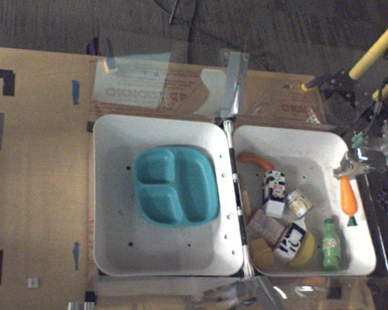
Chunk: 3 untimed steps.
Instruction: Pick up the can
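Nearest the camera, along the front wall of the right-hand shallow white bin [365,262], lie a green plastic bottle [331,245], a yellow banana [304,251] and a black-and-white carton [290,240], with a round tan bun [262,253] by the divider. Just behind them, near the middle of that bin, the small silver can with a pale label [298,203] lies tipped on its side, touching a cow-patterned milk carton [274,193] on its left. Further back lie an orange carrot [348,200] by the right wall and a reddish sausage [254,160]. The metal claw [353,165] hangs over the right rim at the back, well apart from the can; whether it is wide or narrow I cannot tell. To do this well, it should travel left and toward the front, come down with the fingers straddling the can across its short width, and keep clear of the milk carton. The teal divided plate [176,185] in the left-hand white bin [105,198] on the wooden counter [34,173] plays no part.
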Available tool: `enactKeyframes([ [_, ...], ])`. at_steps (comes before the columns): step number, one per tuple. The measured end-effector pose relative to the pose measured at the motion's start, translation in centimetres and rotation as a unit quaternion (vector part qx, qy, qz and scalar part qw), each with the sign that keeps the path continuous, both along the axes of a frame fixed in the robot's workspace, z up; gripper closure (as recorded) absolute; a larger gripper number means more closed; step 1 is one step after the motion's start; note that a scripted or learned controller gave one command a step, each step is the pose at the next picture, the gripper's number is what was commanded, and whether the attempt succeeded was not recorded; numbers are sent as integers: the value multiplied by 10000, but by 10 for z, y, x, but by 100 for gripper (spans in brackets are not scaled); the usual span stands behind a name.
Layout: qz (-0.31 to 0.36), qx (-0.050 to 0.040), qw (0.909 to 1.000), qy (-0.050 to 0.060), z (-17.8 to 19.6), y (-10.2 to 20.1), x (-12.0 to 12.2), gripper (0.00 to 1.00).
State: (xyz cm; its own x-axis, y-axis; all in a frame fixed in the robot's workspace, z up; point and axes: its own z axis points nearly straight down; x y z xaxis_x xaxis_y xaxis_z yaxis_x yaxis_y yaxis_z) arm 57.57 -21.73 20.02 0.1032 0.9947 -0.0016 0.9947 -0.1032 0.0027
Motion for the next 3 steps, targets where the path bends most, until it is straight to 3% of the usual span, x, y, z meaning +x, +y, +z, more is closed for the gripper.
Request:
enactKeyframes([
  [1, 0, 1, 10000, 4, 0, 0, 0, 0],
  [2, 162, -4, 9999, -12, -95, 50, 16, 0],
  [3, -803, 11, 9968, -60, -110, 54, -48, 0],
])
